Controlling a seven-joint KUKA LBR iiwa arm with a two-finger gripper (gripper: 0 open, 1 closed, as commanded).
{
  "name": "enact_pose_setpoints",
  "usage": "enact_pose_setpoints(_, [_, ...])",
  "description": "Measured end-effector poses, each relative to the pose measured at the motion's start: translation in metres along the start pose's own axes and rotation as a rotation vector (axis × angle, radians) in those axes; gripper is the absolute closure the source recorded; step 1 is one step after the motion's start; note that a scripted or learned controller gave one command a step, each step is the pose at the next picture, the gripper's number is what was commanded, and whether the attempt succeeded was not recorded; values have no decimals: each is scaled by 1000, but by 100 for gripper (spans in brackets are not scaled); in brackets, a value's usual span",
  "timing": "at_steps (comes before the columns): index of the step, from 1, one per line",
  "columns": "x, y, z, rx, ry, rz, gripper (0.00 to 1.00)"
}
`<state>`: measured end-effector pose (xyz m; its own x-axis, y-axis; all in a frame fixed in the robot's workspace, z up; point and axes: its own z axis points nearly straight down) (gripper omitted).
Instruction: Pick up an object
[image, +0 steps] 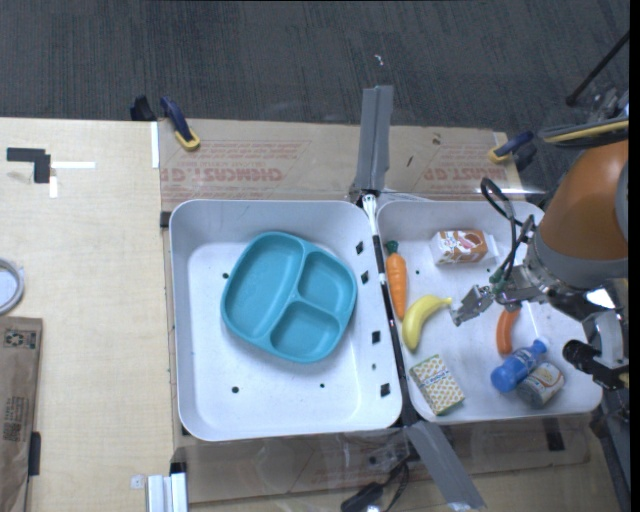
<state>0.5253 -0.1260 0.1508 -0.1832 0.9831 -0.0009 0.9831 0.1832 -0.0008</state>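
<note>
My gripper (472, 305) hangs over the middle of the right bin (570, 408), reaching in from the right. A yellow banana (421, 316) lies just left of it, and an orange carrot (397, 283) lies against the bin's left wall. A small red-orange sausage-shaped piece (506, 331) sits right below the wrist. Further toward the front are a blue bottle (516, 368), a grey can (542, 385) and a patterned cracker box (437, 384). A red-and-white snack packet (461, 247) lies at the back. I see nothing held in the gripper.
The left bin (190, 330) bears a blue divided plate (289, 296). A grey divider bar (376, 140) runs between the bins at the back. Blue-and-yellow clamps (178, 122) hold the cardboard behind the bins. The arm's orange band (590, 205) looms over the right bin's far side.
</note>
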Motion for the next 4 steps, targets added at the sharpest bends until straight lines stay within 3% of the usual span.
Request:
enact_pose_setpoints(1, [-54, -38, 60, 2, 1, -8, 0])
enact_pose_setpoints(2, [-54, -38, 51, 1, 1, -5, 100])
enact_pose_setpoints(3, [11, 12, -55, 0, 0, -12, 100])
enact_pose_setpoints(4, [10, -17, -18, 3, 1, 140, 100])
